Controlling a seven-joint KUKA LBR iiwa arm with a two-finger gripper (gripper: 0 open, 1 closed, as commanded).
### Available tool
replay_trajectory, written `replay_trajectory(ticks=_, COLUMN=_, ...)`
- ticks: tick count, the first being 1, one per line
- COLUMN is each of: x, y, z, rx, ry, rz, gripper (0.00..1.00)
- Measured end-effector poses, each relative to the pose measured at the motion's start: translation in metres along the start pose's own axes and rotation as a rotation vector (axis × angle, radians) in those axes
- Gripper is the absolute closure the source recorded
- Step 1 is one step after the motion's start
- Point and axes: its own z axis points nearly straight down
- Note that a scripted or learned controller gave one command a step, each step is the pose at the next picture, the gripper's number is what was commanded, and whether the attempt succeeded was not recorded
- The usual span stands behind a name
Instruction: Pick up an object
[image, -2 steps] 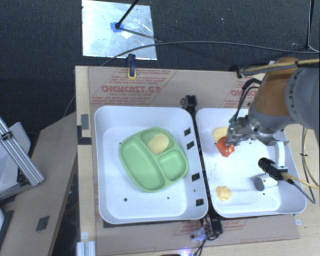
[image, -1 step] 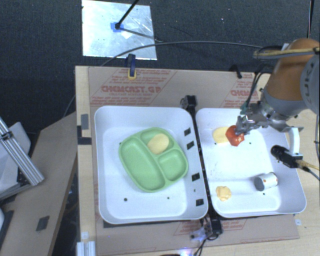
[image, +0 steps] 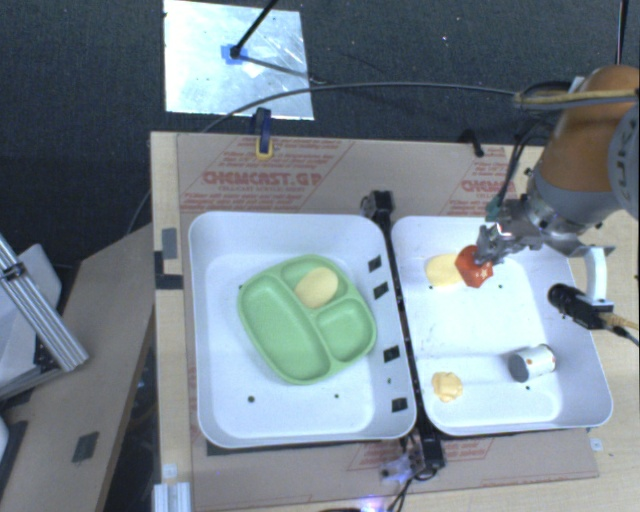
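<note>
Red object (image: 474, 268) sits right under the gripper (image: 489, 246); a yellow piece (image: 442, 269) lies just beside. How wide the jaws stand, or whether they grip it, cannot be told.

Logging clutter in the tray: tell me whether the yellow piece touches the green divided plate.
Touching. The camera view shows the yellow piece lying inside an upper compartment of the green divided plate, resting on its floor.

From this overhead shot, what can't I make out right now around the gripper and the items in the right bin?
- Gripper fingers: hidden by the wrist above them and too small to read; grip on the small red object is unclear.
- Red object's shape: its upper edge is covered by the gripper.
- Pale yellow rounded piece: whether it touches the red object is too fine to tell.
- Grey and white cylinder: blurred, identity unclear.
- Arm: cut off by the right edge.
</note>
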Motion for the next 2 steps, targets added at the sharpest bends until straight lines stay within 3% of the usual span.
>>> replay_trajectory(ticks=1, x=0.059, y=0.005, z=0.005, rx=0.003, ry=0.002, rz=-0.006, gripper=1.0)
replay_trajectory(ticks=2, x=0.114, y=-0.007, z=-0.004, rx=0.003, ry=0.003, rz=-0.007, gripper=1.0)
